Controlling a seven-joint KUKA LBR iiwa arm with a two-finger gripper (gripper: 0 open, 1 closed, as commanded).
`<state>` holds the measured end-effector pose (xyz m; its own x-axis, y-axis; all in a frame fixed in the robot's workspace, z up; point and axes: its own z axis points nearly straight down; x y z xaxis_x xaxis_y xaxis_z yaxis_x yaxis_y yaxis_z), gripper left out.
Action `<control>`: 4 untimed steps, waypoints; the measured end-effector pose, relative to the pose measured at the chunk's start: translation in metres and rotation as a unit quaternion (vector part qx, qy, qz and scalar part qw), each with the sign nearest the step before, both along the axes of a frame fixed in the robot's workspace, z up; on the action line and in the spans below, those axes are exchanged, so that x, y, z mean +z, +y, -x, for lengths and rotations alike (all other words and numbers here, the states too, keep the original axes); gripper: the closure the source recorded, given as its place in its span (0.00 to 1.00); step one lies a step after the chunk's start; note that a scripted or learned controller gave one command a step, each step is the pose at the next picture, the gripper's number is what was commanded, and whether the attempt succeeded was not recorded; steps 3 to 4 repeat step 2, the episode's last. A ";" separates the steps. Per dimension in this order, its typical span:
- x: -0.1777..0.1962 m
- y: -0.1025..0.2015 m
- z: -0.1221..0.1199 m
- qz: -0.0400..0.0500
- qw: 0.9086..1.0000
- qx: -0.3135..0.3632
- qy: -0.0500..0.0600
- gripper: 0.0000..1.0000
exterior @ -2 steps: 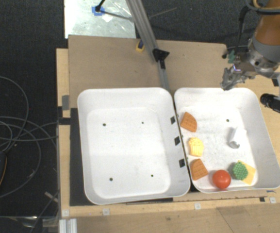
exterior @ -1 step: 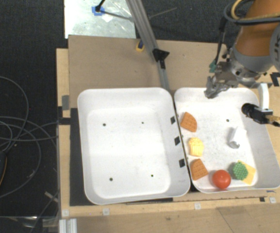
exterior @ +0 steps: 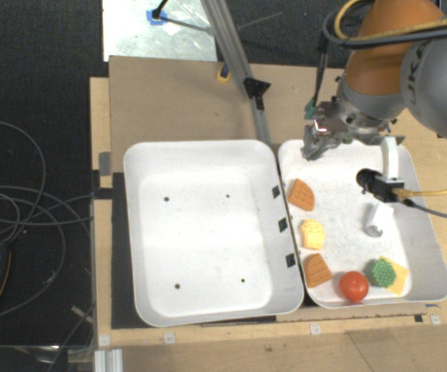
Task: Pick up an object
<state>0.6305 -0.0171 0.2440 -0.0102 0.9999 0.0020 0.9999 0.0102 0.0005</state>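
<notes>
The grey arm (exterior: pixel 432 68), with its orange band (exterior: pixel 390 22), comes in from the upper right of the frame and bends down over the far end of the right bin (exterior: pixel 424 246). Its jaws (exterior: pixel 314 147) hang just over that bin's upper left corner, close to the rim; from this slanted view I cannot tell whether they are spread or pressed together, and nothing shows between them.

The things to pick from all lie in the right bin, below the jaws in the frame. Along its left side runs a loose column: an orange waffle-like wedge (exterior: pixel 301 195) near the top, a pale yellow block (exterior: pixel 313 234) beneath it, and a second orange-brown piece (exterior: pixel 317 270) lower still. Toward the lower edge sits a red tomato (exterior: pixel 354 286), and just to its right a green leafy piece (exterior: pixel 380 270) lies on a yellow wedge (exterior: pixel 397 279). A small grey hook-shaped piece (exterior: pixel 373 222) rests nearer the middle, well apart from the column.

The left bin (exterior: pixel 146 169) lies beside the right one, touching it along a row of black clips (exterior: pixel 282 225). Both bins rest on the brown worktop (exterior: pixel 177 99). A grey pole (exterior: pixel 231 45) slants across the upper middle. Black cables (exterior: pixel 14 200) loop over the dark floor at the left of the frame.
</notes>
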 end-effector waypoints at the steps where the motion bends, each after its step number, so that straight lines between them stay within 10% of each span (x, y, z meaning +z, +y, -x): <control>1: 0.000 0.059 0.011 -0.001 1.000 0.001 0.000 1.00; 2: -0.017 0.111 0.034 0.000 1.000 0.000 0.001 1.00; 4: -0.017 0.111 0.034 0.000 1.000 0.000 0.001 1.00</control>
